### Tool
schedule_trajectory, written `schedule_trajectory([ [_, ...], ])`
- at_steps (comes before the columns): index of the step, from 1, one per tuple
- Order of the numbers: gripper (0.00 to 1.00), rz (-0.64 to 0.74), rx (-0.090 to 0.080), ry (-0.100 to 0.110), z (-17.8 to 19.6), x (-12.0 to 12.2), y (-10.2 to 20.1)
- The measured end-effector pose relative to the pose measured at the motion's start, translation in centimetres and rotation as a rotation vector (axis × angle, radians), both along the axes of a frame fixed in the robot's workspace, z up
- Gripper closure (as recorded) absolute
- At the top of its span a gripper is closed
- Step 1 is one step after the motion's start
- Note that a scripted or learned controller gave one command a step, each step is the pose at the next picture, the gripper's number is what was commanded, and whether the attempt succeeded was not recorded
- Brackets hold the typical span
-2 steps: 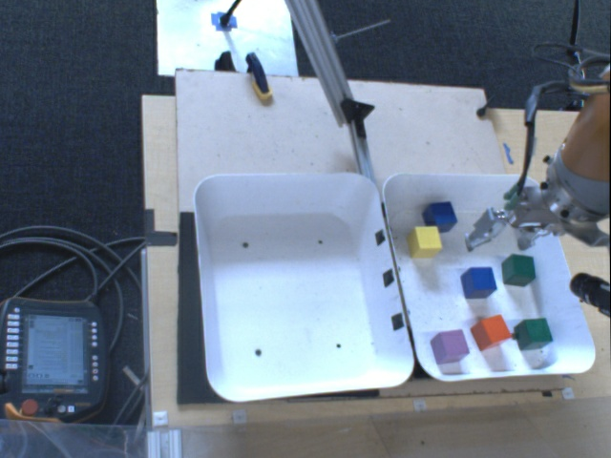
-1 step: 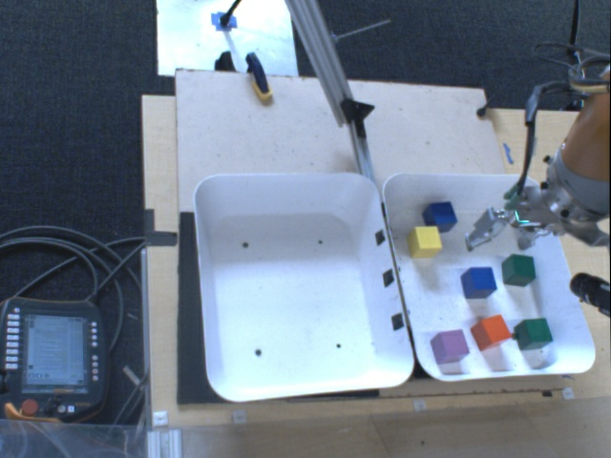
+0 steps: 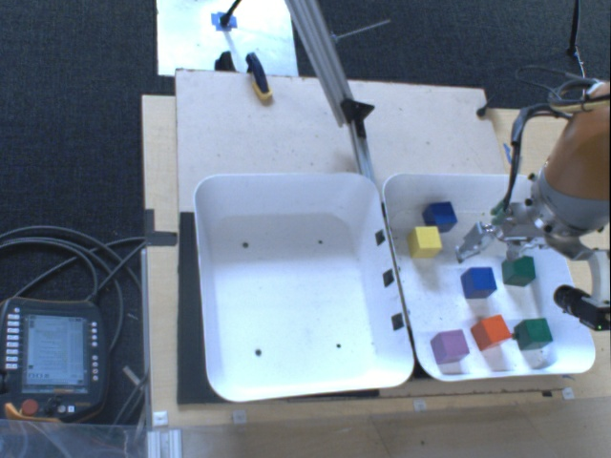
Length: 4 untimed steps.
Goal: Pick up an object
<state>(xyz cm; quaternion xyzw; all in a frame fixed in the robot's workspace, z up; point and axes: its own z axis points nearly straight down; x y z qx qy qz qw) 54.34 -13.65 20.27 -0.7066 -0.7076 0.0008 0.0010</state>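
Several small cubes lie in the right bin (image 3: 573,356): a blue cube (image 3: 439,215) at the back, a yellow cube (image 3: 426,241) beside it, a second blue cube (image 3: 478,281), a green cube (image 3: 518,271), a purple cube (image 3: 449,346), an orange cube (image 3: 492,332) and another green cube (image 3: 534,333). My gripper (image 3: 495,241) hangs over the bin's middle, just behind the second blue cube and the nearer green cube. Its fingers (image 3: 469,244) stand apart, open, with nothing between them.
The left bin (image 3: 215,256) sits directly against the right one. A slanted aluminium pole (image 3: 325,55) comes down to the bins' shared back corner. A teach pendant (image 3: 52,356) and cables lie at the far left, off the bench.
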Motion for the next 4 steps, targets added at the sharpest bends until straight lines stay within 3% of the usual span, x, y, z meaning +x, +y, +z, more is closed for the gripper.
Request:
schedule_trajectory([
  [1,0.0,0.001,0.001,0.001,-5.9,0.0,0.8],
  [2,0.0,-0.002,-0.011,-0.017,-9.0,0.4,0.3],
  [3,1.0,0.0,-0.01,-0.021,-7.8,0.5,0.3],
  [4,1.0,0.004,-0.002,-0.011,-1.6,1.3,0.7],
])
